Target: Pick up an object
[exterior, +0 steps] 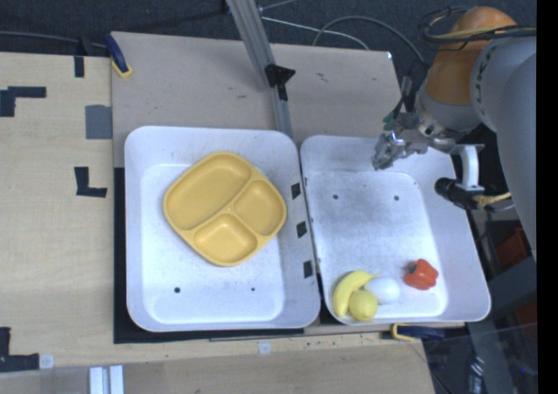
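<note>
Objects for picking are lying together in the near corner of the right bin [453, 235] — a yellow banana [347, 289], a lemon [364, 305], a white egg [384, 288] and a red pepper [421, 274] — well apart from the hand [386, 153]. That hand is hanging over the bin's far rim, pointing down and slightly leftward; whether it is wide or narrow cannot be told, and nothing is showing in it. The grey arm [510, 96] is reaching in from the right, its orange band [462, 52] sitting above the wrist. The banana is curving, its long axis running from near-left up toward the egg. In the left bin [144, 209] a yellow divided plate [224, 207] is lying tilted on the desk [52, 209].
</note>
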`<state>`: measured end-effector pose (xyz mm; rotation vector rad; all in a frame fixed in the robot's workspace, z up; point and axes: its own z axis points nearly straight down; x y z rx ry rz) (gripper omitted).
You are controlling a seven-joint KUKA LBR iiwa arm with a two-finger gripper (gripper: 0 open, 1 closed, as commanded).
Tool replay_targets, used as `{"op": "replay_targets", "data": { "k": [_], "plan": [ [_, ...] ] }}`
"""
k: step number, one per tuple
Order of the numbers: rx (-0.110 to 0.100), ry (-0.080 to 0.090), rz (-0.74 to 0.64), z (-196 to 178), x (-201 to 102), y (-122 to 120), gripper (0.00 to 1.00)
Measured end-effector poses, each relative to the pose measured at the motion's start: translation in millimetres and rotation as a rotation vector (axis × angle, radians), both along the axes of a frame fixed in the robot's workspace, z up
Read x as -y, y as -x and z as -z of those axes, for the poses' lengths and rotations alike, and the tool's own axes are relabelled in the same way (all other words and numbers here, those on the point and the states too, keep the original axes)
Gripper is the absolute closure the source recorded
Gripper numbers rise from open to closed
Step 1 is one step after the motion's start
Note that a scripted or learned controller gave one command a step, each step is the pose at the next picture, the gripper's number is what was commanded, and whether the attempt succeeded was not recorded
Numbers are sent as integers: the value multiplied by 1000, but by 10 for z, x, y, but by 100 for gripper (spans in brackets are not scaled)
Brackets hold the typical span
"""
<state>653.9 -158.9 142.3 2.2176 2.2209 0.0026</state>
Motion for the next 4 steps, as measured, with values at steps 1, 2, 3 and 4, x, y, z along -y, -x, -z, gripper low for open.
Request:
{"op": "replay_targets", "data": {
  "k": [1,2,3,4],
  "plan": [
    [0,0,0,-469,57,37,100],
    [1,0,-1,-941,7,97,100],
    [-1,-1,0,-1211,2,90,100],
    [-5,-2,-4,-1065,-504,18,100]
  ]
}}
